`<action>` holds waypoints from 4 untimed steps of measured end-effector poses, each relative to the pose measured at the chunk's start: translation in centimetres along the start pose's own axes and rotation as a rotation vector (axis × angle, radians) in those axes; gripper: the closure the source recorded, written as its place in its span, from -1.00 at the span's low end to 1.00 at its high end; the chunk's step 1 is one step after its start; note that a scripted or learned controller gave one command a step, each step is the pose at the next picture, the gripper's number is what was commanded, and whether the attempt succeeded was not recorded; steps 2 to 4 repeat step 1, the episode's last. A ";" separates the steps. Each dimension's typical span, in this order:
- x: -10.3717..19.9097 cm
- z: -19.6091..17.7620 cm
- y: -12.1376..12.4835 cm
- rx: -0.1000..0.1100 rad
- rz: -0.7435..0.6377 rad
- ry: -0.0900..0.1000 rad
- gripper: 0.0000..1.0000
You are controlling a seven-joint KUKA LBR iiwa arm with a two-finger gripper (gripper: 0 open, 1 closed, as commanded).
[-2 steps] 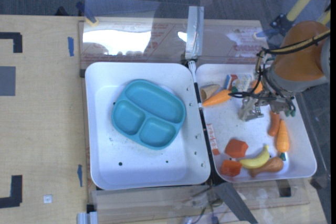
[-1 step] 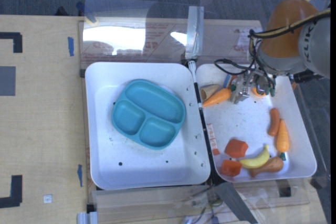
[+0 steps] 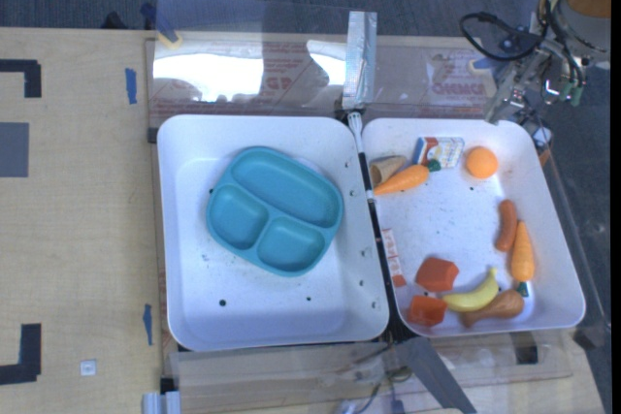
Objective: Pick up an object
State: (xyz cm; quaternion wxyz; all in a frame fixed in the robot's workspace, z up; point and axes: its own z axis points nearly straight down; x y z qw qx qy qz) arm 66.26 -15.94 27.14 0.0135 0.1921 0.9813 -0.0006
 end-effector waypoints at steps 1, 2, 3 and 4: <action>1.9 14.4 -3.1 0.005 -0.018 0.036 1.00; 1.9 14.4 -3.1 0.005 -0.018 0.036 1.00; 1.9 14.4 -3.1 0.005 -0.018 0.036 1.00; 1.9 14.4 -3.1 0.005 -0.018 0.036 1.00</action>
